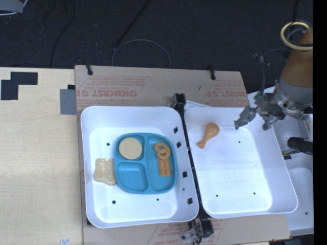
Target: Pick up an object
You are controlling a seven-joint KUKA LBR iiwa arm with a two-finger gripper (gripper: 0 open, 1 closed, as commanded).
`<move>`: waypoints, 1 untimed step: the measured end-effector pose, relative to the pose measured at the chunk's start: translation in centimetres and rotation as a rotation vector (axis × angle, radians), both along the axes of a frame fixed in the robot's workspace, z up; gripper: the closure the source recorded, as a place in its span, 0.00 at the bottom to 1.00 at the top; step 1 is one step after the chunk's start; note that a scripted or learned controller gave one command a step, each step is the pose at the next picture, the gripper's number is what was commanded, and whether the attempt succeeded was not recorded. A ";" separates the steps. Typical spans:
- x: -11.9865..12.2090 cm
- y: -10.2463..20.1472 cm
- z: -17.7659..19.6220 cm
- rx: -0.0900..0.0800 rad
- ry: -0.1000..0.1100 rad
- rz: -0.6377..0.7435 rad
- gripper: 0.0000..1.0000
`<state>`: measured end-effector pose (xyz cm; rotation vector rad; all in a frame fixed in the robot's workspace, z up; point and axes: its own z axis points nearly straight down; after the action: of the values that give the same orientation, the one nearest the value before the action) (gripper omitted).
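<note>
Lying under both bins, a brown cardboard sheet with reversed red lettering covers part of the pale wooden tabletop, which carries a few dark and grey patches near its left end. Beyond the tabletop the floor is dark carpet crossed by loose black cables. The left bin holds a blue divided tray with a round tan disc and a small wooden key-like piece in its compartments, and a pale waffle-like piece touches the tray's left edge. The right bin holds a tan drumstick-shaped toy near its upper left. The pincer hangs over the right bin's upper right rim, its fingers spread apart and gripping nothing, well apart from the drumstick.
</note>
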<state>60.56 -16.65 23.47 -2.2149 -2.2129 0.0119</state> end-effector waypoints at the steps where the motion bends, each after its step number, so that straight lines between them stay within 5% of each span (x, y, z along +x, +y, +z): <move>1: 0.2 0.0 0.7 -0.002 -0.012 0.001 0.00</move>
<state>60.80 -16.67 24.13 -2.2206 -2.2215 0.0010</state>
